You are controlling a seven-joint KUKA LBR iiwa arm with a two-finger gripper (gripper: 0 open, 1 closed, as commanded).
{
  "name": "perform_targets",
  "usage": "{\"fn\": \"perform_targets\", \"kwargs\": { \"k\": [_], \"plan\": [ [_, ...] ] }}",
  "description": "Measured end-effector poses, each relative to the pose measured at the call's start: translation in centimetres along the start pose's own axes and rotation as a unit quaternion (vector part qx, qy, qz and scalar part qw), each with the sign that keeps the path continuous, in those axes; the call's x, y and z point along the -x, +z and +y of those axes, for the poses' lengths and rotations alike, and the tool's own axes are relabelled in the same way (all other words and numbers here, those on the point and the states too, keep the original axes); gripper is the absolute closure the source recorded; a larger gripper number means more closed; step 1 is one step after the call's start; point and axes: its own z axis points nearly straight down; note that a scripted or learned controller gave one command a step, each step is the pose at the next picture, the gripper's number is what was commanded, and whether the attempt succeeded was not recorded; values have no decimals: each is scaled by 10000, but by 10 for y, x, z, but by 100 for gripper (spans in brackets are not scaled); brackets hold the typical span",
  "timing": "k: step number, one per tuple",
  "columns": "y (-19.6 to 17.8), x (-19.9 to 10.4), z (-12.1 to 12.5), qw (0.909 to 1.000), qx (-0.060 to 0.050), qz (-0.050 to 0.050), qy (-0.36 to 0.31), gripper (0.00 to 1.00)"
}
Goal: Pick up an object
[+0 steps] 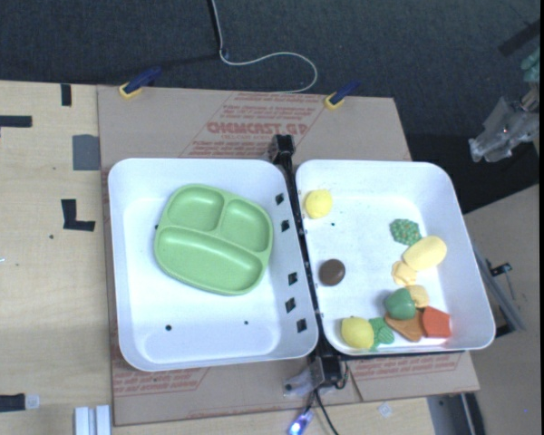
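So the left bin (136,333) had just a green divided plate (214,237) sitting a bit up and left of its middle, and right of that, across the divider, the right bin (453,198) held all the toy food: a yellow ball (318,203) in its upper-left corner, a brown round piece (332,271) lower down near its left wall, and a lemon (357,333) at its bottom edge. Further right in that bin sat a green bumpy piece (403,231), a pale yellow chunk (424,253), a green pepper-looking thing (400,304) and an orange piece (435,323) bunched toward its lower-right corner. The hand (503,134) hung way off past the right bin's upper-right corner, out beyond the tabletop (36,270), too blurry for me to tell what state it was in.
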Motion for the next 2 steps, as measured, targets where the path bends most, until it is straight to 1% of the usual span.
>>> {"fn": "perform_targets", "kwargs": {
  "k": [1, 2],
  "plan": [
    [135, -60, -2, 9999, -129, 11, -11, 100],
    [152, -125, -1, 10000, -80, 10, -24, 100]
  ]
}}
